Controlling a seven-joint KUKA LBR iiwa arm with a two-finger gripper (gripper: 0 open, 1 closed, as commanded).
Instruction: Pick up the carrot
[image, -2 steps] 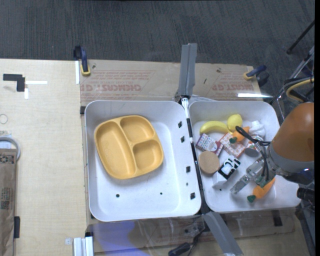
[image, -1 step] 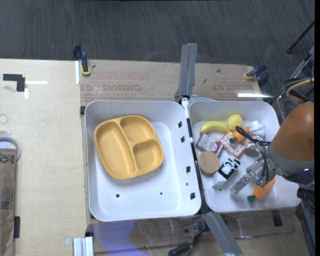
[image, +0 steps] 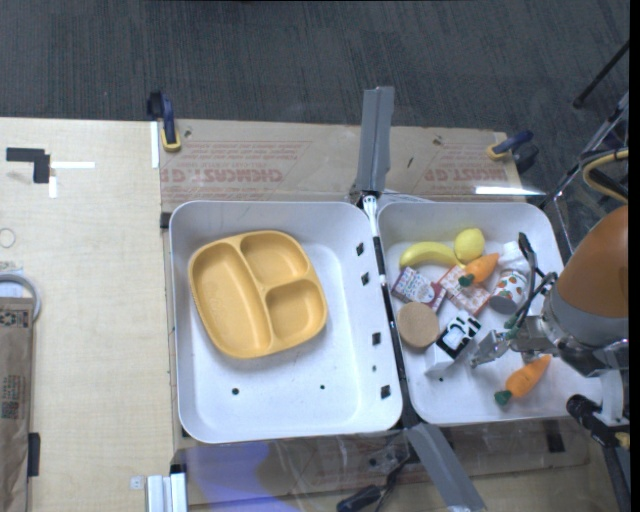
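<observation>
The jaws (image: 478, 357) sit low in the right bin (image: 470, 408), near its front half, and honestly I cannot tell how far apart they are, the metal bits blur together at this angle. Nothing shows clearly between them. They hang just left of a carrot (image: 527, 378), which lies tilted on the bin floor with its green end toward the front wall. Whether the jaws touch that carrot I can't say, but it looks like it's lying beside them, not in them.

Taking that carrot as the landmark: right behind and left of it is a black-and-white tag block (image: 458, 333), close to the jaws. Further left is a round tan disc (image: 419, 324). Behind the carrot, toward the back of the bin, there's a second carrot (image: 479, 269) leaning on a small box (image: 455, 285), with a banana (image: 428, 254) and a lemon (image: 469, 242) past that. A strawberry-print thing (image: 508, 288) sits behind the carrot too.

The arm's orange band (image: 600, 272) is up to the carrot's right.

Way off to the left, the other bin (image: 195, 390) has a yellow divided plate (image: 258, 292) in it. Both bins sit on the tabletop (image: 80, 300).
</observation>
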